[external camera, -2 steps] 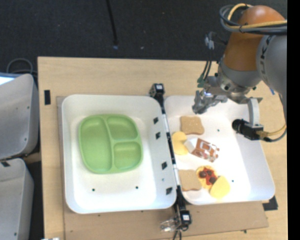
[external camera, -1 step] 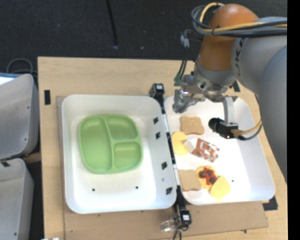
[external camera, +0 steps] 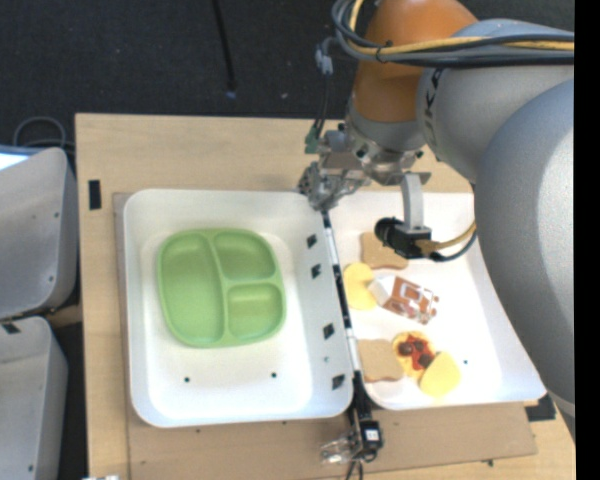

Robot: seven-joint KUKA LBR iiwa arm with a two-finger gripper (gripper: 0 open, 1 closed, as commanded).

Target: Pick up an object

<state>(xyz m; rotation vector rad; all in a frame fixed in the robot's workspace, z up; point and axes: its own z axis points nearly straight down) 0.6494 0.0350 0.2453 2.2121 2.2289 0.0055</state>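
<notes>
Camera view from above shows me the two-finger gripper (external camera: 322,182) low over the far end of the wall between the two shallow white bins, and I see nothing carried in it. Whether it is apart or together I cannot tell, because the wrist covers this part.

The things to pick all lie in the right white bin (external camera: 485,298). A tan toast-shaped piece (external camera: 378,255) is toward the far side, a yellow round piece (external camera: 358,286) is just beside the dividing wall, and a white packet with red-brown print (external camera: 410,299) is in the middle. At the near side a tan bread slice (external camera: 380,361) touches a small piece with red topping (external camera: 413,348), which touches a second yellow disc (external camera: 441,376). The left white bin (external camera: 140,368) holds a green divided plastic plate (external camera: 221,286).

I judge that the approach is not finished and no thing is chosen yet. To do it well, I would bring the gripper rightward, away from the wall, and go for the packet, which seems thickest and least crowded. I would descend straight and close across its narrow side. The yellow piece by the wall I would avoid, since the wall may block the descent.
</notes>
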